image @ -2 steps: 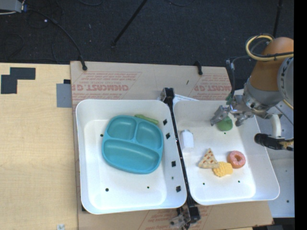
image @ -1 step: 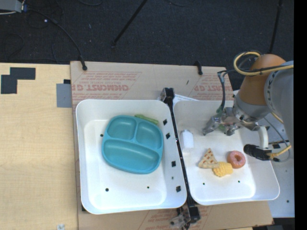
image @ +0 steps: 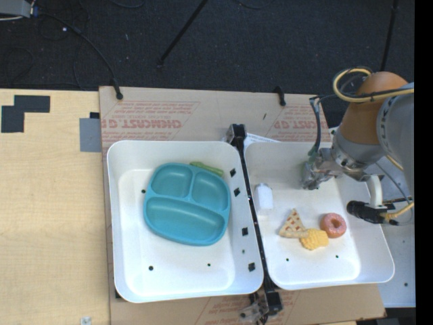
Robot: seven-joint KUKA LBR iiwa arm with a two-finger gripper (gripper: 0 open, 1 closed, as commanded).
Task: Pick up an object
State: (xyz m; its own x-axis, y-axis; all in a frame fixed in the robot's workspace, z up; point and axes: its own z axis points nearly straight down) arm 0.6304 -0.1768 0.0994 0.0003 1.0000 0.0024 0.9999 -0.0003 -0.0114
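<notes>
Gripper (image: 312, 179) hung low over the right bin's (image: 369, 266) far side; whether it was open or closed could not be told. Nearer the front lay a waffle wedge (image: 292, 225), a corn piece (image: 314, 239) touching it, and a pink doughnut (image: 333, 225). A teal divided plate (image: 187, 204) sat in the left bin (image: 128, 263).

You look down at a slant from one fixed camera high above the bench (image: 54, 202). Both white bins (image: 128, 276) sit below centre; dark floor lies beyond the bench's far edge.
</notes>
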